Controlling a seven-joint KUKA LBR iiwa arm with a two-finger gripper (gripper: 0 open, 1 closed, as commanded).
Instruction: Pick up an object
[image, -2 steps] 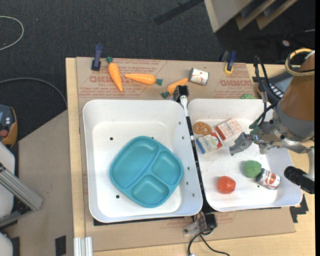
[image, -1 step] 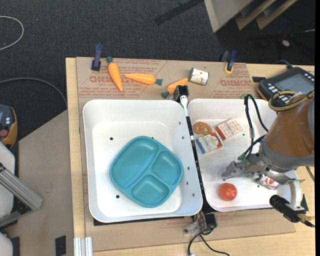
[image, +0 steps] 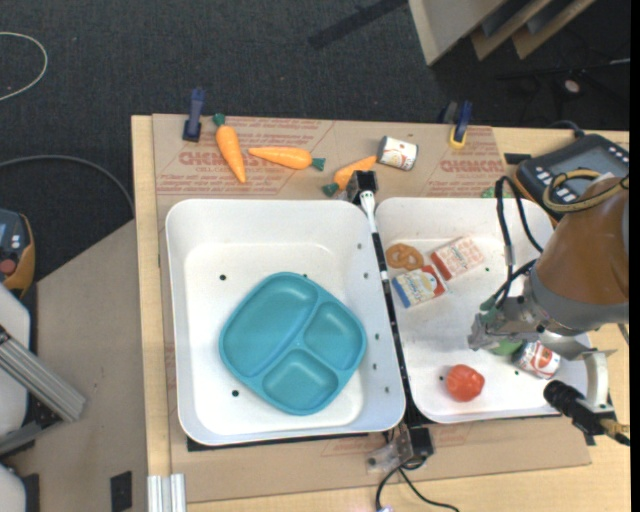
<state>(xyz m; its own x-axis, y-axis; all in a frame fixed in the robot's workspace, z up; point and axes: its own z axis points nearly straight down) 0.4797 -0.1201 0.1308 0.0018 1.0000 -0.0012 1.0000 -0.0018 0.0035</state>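
The gripper (image: 497, 332) sits low in the right bin (image: 440, 215), near that bin's right side, its dark fingers pointing down toward the floor of the bin; whether they are spread or pressed together I cannot tell, because the wrist and cabling crowd them from above. Nothing is visibly pinched between them.

Just beside the gripper, to its right and a little nearer the front, lies a small can (image: 541, 359) on its side, red and white, partly hidden under the arm. It is the closest candidate for the task. I judge it to be light, rigid and smooth, so it may roll or slip; a grasp across its round body, near the middle, looks safest.

In front of the gripper, near the bin's front rim, sits a red tomato (image: 464, 382), probably a plastic toy: light, rounded, with no flat faces, so it needs a centred pinch.

Farther back lie a blue-and-white carton (image: 418, 287), a red-and-white carton (image: 459, 258) and a pretzel (image: 402, 255), all near each other. The cartons offer flat sides and should be easy to hold; the pretzel is thin and lies flat, so harder.

The left bin (image: 190, 300) holds a teal divided plate (image: 291, 342). Behind the bins, on the bench (image: 150, 200), lie toy carrots (image: 231, 152).
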